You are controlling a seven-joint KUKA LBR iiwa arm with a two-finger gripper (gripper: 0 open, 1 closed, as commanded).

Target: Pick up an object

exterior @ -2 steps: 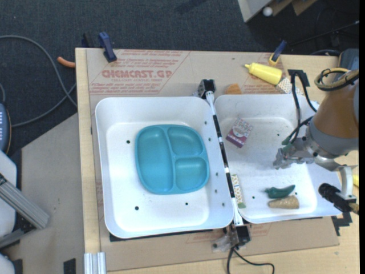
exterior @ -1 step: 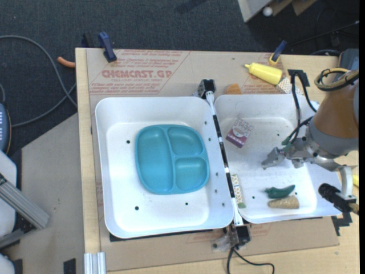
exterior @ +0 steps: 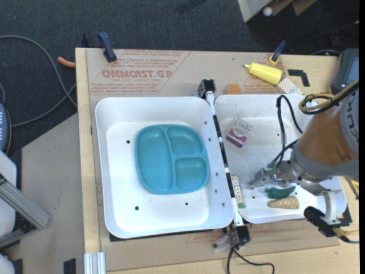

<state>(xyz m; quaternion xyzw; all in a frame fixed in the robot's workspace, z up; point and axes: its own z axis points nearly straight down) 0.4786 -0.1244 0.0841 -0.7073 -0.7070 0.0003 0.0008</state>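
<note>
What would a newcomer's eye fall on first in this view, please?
The teal divided plate lying in the middle of the left bin stands out most. Next comes the arm's orange band over the right bin, its pincer low near a green item and a tan wedge.

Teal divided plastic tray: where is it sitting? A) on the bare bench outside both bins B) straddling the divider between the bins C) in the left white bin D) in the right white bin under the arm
C: the teal divided plastic tray lies flat inside the left white bin, apart from the grey arm with the orange band, which reaches over the right white bin.
</note>
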